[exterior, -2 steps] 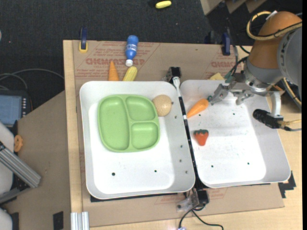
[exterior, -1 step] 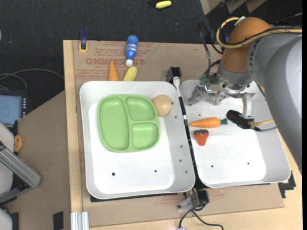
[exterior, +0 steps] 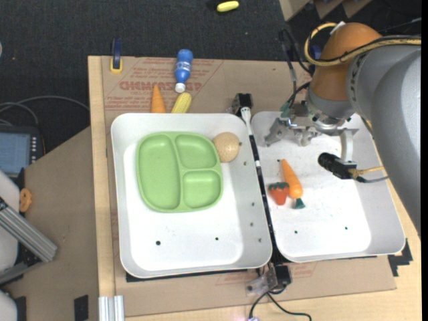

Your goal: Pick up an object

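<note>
My gripper (exterior: 291, 134) hangs over the far left part of the right bin (exterior: 348, 233). Its fingers are spread open with nothing between them. An orange toy carrot (exterior: 289, 178) lies in that bin just in front of the gripper, apart from it. A small red piece (exterior: 278, 192) touches the carrot's near end, and a tiny teal piece (exterior: 297, 204) lies beside it. In the left bin (exterior: 180, 246) sit a green divided plate (exterior: 179, 171) and a beige ball (exterior: 227, 146) at the plate's far right corner.
Behind the left bin, on the cardboard, lie a blue and white bottle (exterior: 182, 69), an orange carrot (exterior: 157, 100) and a yellow corn piece (exterior: 181, 102). A black-headed tool (exterior: 242, 103) rests at the far end of the rim between the bins.
</note>
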Tool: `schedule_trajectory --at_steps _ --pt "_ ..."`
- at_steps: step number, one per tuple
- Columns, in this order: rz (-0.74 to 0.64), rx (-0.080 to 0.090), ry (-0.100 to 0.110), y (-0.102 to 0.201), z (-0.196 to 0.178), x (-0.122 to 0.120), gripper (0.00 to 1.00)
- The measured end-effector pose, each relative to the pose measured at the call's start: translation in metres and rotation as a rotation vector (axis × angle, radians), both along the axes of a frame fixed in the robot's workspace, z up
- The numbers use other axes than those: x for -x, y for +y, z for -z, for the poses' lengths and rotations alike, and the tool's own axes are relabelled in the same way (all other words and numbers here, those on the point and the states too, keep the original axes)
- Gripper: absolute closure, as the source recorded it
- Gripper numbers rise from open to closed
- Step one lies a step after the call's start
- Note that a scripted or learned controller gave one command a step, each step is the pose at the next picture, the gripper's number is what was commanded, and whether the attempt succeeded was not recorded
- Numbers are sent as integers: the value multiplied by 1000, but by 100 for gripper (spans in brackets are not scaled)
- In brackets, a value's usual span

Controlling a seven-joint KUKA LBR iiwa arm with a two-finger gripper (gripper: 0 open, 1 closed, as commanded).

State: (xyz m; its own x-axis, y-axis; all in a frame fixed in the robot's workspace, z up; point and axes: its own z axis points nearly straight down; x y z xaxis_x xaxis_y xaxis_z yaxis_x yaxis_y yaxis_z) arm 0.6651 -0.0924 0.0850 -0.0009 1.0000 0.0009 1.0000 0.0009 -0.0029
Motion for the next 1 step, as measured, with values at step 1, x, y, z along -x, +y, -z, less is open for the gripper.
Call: schedule_trajectory --at_steps 1 --pt "4 0 3 -19 0 41 0"
